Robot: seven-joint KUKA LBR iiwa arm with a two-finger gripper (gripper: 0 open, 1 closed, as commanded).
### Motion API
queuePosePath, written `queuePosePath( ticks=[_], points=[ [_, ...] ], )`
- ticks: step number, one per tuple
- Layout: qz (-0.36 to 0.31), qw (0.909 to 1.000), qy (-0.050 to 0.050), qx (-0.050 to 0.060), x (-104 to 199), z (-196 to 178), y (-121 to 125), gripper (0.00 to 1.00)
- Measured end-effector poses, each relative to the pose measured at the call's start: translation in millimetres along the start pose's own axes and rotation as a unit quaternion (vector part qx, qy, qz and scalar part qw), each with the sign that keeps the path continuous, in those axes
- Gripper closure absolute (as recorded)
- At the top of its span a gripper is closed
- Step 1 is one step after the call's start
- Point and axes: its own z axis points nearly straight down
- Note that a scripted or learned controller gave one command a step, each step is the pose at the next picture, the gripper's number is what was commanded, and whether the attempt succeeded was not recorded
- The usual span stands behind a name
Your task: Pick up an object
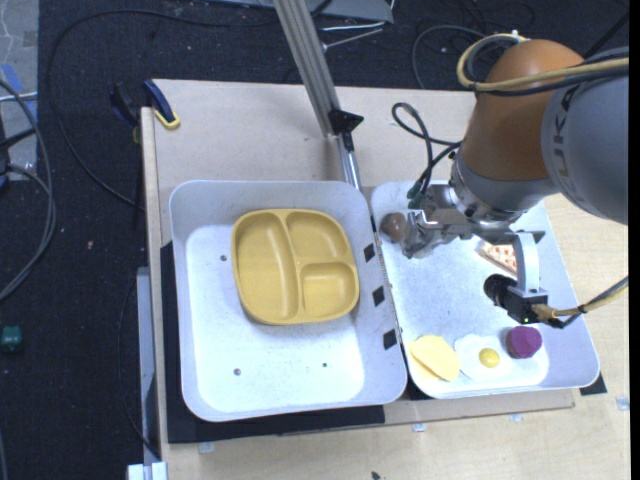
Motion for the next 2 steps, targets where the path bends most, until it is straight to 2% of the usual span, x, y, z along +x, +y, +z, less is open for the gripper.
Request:
queuePosePath(
  ticks=[1, 2],
  points=[
    [0.000, 1.0000, 0.000, -0.001, 53.1, 14.1, 20.6, 1.00],
    [0.000, 1.0000, 0.000, -0.001, 104.9, 17.9, 22.7, 1.00]
  ],
)
